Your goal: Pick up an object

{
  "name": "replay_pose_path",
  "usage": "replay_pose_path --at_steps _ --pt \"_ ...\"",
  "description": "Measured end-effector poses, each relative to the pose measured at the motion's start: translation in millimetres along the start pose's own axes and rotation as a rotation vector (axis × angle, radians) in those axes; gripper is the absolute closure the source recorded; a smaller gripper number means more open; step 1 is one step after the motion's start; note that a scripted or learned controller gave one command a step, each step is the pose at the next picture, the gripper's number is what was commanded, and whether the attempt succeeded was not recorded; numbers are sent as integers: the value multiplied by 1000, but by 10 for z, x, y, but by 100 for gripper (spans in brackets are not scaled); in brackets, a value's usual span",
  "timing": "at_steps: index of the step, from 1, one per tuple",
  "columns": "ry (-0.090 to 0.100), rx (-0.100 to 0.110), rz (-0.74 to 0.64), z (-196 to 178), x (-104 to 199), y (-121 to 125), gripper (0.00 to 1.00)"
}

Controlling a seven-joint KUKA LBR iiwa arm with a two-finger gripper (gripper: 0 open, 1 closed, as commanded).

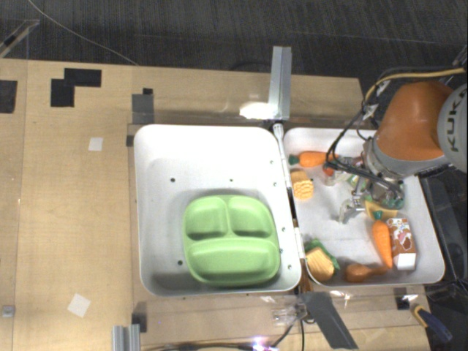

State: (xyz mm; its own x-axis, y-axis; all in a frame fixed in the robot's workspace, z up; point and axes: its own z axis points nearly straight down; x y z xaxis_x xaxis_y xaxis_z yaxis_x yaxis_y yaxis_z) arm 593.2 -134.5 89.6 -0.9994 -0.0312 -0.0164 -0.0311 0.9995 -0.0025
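Note:
My gripper (352, 209) hangs low over the middle of the right bin (431, 269), under the orange-banded wrist (409, 123). Around it lie toy foods. An orange piece (313, 159) sits at the bin's far left. Below that piece is a yellow corn cob (302, 189). A carrot (382, 243) lies just right of and below the gripper, beside a small printed carton (402, 243). A brown sausage (358, 272) and a tan item with green leaves (319, 263) rest along the near edge. Nothing shows held in the gripper.
The left bin (153, 167) holds a green divided plate (230, 238). A metal post (281, 86) stands behind the seam between the bins. Cables (380, 86) loop over the arm's wrist at the right.

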Motion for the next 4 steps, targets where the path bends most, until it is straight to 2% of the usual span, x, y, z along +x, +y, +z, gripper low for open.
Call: replay_pose_path --at_steps 2,3,4 --pt "-4 2 75 -32 1014 -230 0" --pt "-1 0 -35 -20 440 215 0" --pt "2 -1 100 10 -201 -36 0"
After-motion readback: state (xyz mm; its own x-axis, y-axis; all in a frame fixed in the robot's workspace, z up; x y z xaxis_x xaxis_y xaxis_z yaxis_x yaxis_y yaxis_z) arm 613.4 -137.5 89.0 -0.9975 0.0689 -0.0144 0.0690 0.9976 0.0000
